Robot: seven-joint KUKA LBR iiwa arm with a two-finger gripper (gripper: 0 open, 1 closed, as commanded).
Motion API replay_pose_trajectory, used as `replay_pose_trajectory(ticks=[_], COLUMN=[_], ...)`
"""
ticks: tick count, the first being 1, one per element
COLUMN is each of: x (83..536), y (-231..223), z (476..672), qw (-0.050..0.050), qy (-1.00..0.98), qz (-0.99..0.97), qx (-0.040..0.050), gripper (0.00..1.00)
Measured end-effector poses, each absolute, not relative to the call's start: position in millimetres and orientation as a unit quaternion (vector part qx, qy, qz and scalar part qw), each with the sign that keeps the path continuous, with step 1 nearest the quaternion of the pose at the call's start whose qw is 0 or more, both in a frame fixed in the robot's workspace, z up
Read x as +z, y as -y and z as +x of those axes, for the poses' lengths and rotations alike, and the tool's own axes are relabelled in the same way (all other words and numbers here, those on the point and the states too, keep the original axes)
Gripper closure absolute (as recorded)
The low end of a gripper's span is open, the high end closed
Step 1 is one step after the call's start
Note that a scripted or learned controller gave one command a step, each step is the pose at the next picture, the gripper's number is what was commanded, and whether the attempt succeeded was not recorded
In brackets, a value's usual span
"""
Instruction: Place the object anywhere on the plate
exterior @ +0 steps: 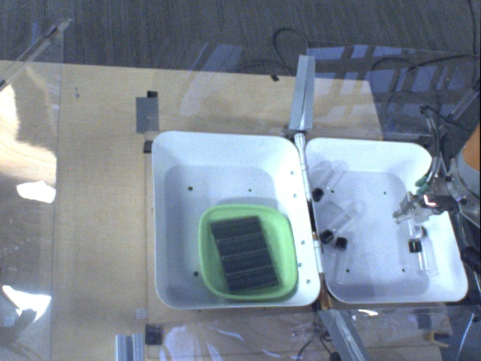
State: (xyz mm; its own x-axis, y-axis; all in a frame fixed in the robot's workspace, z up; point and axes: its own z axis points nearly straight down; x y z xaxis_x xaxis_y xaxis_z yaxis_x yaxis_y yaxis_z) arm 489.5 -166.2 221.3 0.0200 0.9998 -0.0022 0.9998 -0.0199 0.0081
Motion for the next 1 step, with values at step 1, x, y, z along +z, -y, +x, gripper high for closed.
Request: replay_pose_trajectory(ticks=[1], x=[89.4], y=[113.5], z=[492.5], qw=[0.007], qy=[-0.747], qz=[0.664], qx=[0.0051], gripper=[1.00])
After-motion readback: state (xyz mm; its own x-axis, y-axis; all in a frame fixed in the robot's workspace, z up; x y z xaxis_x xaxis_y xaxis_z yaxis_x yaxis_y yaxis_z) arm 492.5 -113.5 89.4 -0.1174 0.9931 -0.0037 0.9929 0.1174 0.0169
